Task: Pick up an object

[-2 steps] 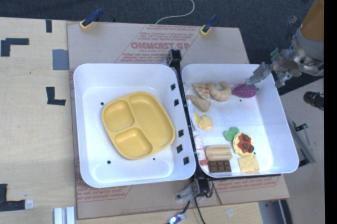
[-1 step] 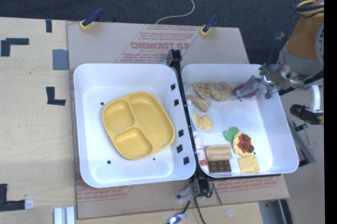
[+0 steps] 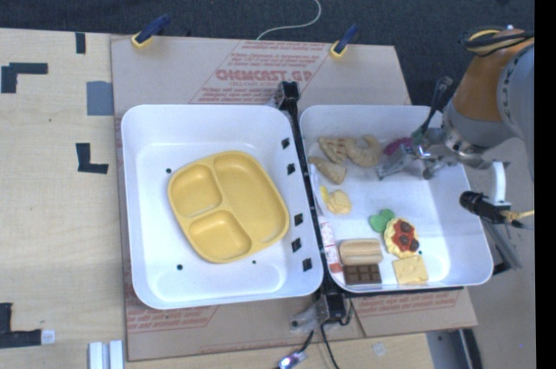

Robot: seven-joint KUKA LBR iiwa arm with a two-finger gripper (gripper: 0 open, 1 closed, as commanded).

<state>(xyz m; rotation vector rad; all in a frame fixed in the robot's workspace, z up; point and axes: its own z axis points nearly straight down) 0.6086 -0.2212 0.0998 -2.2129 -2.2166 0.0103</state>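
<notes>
**Gripper low in right bin, toy food scattered below it**

The gripper is seen low over the far part of the right bin, just right of the tan pastry-like pieces. Finger state cannot be told from this view; nothing is seen held.

Candidate picks, all in the right bin: the pastry pieces nearest the gripper, a small yellow piece by the divider, a green piece, a pizza slice, a bread loaf, a chocolate bar and a cheese cracker at the near edge.

All are judged light, rigid plastic, likely slick. Flat items lie low and offer little to pinch; the loaf is best taken across its short sides.

Near-edge items are packed closely, some touching, so neighbours may be nudged. The bin wall crowds the chocolate bar. The left bin holds a yellow divided plate, well clear.
</notes>
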